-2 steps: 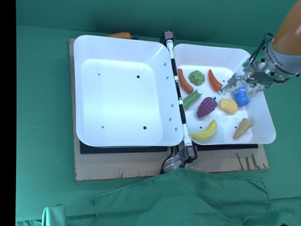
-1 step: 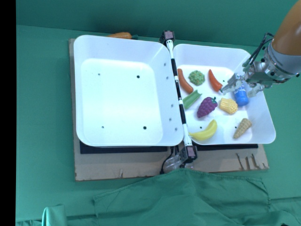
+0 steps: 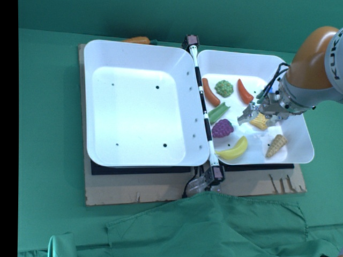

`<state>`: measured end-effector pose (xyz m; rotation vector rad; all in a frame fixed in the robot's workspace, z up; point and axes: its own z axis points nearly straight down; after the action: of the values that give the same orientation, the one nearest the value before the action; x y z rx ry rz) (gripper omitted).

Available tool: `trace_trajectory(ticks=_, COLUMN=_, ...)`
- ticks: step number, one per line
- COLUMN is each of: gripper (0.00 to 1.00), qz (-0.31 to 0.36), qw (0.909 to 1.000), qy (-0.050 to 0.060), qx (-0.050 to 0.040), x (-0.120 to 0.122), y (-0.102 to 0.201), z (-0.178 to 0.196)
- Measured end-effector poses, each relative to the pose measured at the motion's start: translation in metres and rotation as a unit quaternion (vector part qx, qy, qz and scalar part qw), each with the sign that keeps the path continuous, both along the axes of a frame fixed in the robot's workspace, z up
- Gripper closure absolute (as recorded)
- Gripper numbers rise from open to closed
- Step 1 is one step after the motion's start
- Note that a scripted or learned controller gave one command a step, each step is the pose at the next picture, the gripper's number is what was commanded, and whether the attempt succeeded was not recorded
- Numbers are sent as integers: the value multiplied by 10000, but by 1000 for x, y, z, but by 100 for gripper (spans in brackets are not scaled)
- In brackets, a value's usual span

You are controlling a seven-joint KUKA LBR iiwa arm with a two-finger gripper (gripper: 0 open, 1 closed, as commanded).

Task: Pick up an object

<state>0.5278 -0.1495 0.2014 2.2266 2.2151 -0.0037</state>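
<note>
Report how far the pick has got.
Done: the grey two-finger gripper has reached into the right white bin. In hand: it sits low beside the small yellow corn-like toy; a grasp is not visible. Left: grip and lift an object.

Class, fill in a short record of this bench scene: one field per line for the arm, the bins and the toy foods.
arm: reaches in from the right, gripper low over right bin
under gripper: yellow corn piece
other items, right bin: banana, purple grapes, broccoli, green pod, ice cream cone
left bin: white
</note>
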Motion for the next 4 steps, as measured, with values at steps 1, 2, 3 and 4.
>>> trace_trajectory(ticks=1, gripper=0, qz=25, qw=10000, qy=-41, qx=1, x=22, y=21, z=25)
trace_trajectory(ticks=2, gripper=100, qz=-7, qw=10000, qy=-61, qx=-9, x=22, y=19, z=37)
trace_trajectory(ticks=3, gripper=100, qz=4, qw=10000, qy=-48, qx=-18, x=69, y=-27, z=1)
trace_trajectory(ticks=4, gripper=100, qz=4, qw=10000, qy=-44, qx=-7, x=48, y=-31, z=32)
